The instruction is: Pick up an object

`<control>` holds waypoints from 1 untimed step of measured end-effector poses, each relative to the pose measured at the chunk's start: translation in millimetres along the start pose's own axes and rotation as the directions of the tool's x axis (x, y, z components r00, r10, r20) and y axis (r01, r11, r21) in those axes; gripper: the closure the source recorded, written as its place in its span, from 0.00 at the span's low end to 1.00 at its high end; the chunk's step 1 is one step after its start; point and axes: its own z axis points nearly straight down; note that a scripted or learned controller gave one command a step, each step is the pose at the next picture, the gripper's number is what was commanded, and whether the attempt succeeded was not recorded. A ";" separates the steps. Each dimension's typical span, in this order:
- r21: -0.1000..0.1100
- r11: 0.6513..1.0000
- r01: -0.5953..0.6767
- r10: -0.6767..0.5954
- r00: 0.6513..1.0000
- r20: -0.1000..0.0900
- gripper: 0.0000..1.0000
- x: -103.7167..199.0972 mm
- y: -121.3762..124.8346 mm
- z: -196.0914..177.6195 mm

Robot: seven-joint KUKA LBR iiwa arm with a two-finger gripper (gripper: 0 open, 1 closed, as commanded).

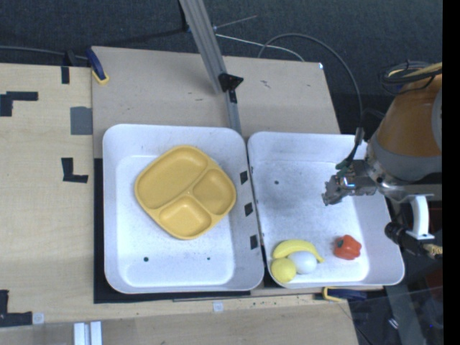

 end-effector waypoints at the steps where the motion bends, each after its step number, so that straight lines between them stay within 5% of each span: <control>1: 0.006 1.000 0.005 -0.004 1.000 -0.003 1.00 50.7 4.5 4.9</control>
